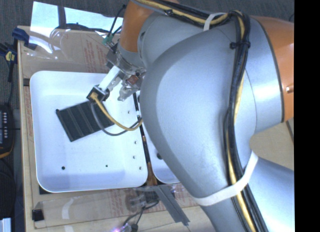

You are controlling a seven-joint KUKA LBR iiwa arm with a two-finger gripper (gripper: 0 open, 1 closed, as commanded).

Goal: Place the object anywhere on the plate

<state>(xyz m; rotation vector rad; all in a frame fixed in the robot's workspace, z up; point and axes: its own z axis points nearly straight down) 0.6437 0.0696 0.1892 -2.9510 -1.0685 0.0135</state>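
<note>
A dark grey ribbed rectangular slab (80, 120) lies flat and slanted in the left white bin (75, 171), left of the bin's middle. My gripper (126, 89) hangs over the upper right part of that bin, a short way up and to the right of the slab's right end. It sits apart from the slab, and I see nothing held in it. The grey arm (210, 106) covers most of the right side of the view and hides nearly all of the right bin (162, 175).
A yellow cable (116, 125) loops down beside the slab's right end. Small dark dots (63, 167) mark the left bin's floor. Clear plastic (65, 38) and black cables lie beyond the bin's far edge. A dark device (5, 126) sits at the left border.
</note>
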